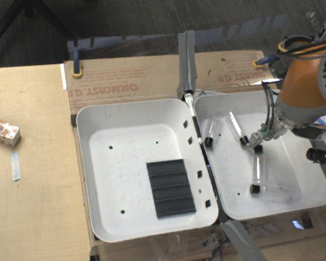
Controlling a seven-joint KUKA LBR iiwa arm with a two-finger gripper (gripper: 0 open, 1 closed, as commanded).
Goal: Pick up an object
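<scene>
I see the arm (pixel 305 84) coming in from the right, orange band up top, reaching down into the right bin (pixel 307 199). The end effector (pixel 262 135) sits low over the upper middle of that bin, right by the black-capped end of a clear tube. I cannot tell how far open it is, or whether it has hold of anything; the tip is too small and cluttered to read.

Three clear tubes with black caps lie in the right bin. One tube (pixel 257 172) lies near upright in the frame at bin center, its top end just under the end effector, its lower cap toward the bin's front. A second tube (pixel 237 128) lies slanted above and left of it, its cap near the end effector. A third tube (pixel 210 133) lies close to the divider wall on the left edge of this bin.

The left bin (pixel 94 133) holds a black ribbed block (pixel 171 187), lying flat at lower center-right.

On the wooden surface (pixel 34 225) far left, well apart from the bins, I see a small orange-and-white box (pixel 1 130) and a thin pale strip (pixel 16 167) below it. Brown cardboard (pixel 124 82) lies behind the bins.
</scene>
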